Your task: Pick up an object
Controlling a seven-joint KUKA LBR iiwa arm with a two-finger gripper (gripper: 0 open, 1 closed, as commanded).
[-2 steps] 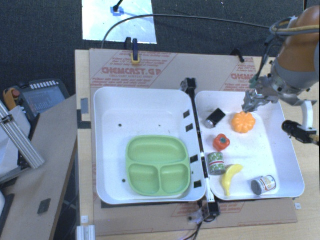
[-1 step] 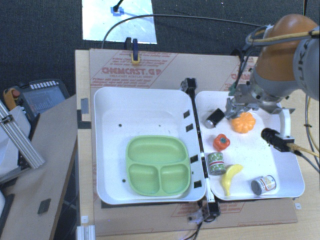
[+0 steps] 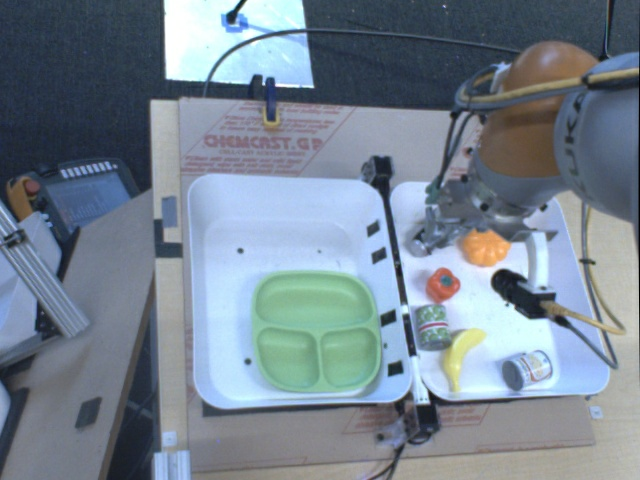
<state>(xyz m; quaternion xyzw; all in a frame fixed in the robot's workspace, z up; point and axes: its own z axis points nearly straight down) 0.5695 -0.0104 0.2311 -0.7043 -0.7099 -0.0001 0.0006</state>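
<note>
Orange pumpkin [image 3: 484, 247] beside pincer [image 3: 428, 236]

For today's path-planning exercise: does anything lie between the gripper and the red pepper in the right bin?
Nothing visible does. The gripper hangs over the right bin's upper left part, and the red pepper lies just below it in the view, with bare white floor between. The orange pumpkin-like toy sits off to the right, beside that path.

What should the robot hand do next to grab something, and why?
Probably lower a little onto the orange pumpkin-shaped toy: the metal gripper hangs in the right white bin just beside it, nearer than the red toy pepper or yellow toy banana.
</note>
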